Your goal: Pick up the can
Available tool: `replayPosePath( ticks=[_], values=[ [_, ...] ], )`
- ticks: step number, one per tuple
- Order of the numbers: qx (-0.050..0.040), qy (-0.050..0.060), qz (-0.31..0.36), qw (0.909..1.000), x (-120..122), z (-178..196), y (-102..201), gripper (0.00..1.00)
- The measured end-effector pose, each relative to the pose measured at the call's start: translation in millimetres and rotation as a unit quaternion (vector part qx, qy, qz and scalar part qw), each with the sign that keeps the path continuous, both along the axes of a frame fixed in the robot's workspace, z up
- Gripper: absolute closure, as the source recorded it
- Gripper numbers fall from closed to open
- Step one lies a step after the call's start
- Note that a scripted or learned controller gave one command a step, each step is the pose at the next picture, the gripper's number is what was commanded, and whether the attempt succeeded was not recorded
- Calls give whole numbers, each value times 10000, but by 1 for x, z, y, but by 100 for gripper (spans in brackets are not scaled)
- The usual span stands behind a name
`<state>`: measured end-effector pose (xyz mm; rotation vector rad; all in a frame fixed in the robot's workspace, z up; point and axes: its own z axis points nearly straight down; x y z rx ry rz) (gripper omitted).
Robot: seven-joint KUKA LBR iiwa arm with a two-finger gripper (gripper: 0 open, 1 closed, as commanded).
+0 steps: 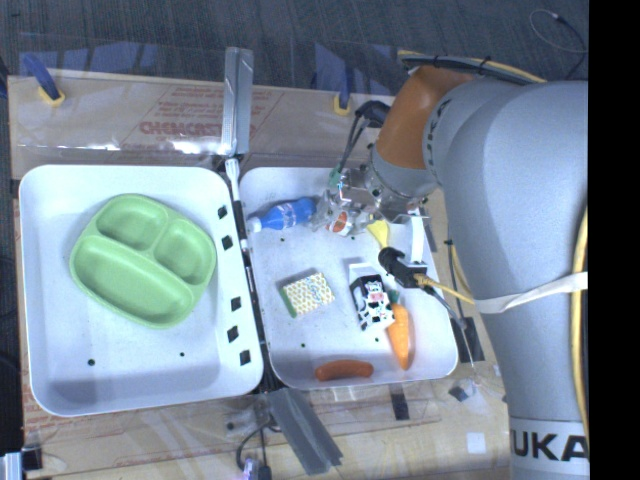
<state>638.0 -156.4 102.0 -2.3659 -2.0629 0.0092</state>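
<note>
In the camera view, the gripper (345, 208) hangs low at the far edge of the right bin (290, 353); I cannot tell how it is set or whether it has anything. The can (341, 223) seems to lie just under it, partly hidden, beside the blue bottle (285, 213). Best lift straight, slowly, clear of the bottle.

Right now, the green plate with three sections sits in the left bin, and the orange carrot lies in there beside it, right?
Not quite. The orange carrot lies in the right white bin, as the camera view shows. The green plate with three sections does sit in the left white bin.
</note>
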Motion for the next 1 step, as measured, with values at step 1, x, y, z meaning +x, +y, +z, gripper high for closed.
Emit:
replayPosePath(
  ticks=[1],
  values=[
    [13,14,-97,10000,19,108,64,100]
  ],
)
